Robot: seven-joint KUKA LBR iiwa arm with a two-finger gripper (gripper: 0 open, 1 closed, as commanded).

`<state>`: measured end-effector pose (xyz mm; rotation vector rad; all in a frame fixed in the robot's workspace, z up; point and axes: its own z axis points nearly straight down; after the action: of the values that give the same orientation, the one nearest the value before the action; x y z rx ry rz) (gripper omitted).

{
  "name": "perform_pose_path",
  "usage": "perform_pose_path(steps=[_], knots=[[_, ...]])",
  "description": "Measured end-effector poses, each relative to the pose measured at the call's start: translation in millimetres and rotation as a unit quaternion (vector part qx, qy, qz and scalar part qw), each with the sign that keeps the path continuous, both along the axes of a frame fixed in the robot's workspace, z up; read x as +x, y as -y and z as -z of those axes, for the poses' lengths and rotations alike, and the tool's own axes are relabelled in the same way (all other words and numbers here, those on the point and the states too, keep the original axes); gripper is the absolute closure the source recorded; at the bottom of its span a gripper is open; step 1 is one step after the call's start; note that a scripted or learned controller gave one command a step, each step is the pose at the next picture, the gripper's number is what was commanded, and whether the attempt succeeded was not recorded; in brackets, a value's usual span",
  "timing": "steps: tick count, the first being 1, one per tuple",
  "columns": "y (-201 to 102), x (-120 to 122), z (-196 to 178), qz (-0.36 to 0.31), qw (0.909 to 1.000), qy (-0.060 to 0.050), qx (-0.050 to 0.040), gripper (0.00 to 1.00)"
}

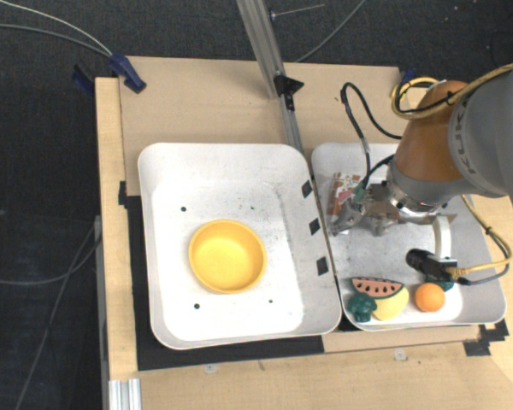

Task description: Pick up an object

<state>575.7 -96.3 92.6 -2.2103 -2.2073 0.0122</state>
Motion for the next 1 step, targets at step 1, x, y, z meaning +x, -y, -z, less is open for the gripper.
perform_pose_path(steps=[1], knots=[[-0.8,1.9,-15.3,0.0,1.0,0.003,0.0012,1.0]])
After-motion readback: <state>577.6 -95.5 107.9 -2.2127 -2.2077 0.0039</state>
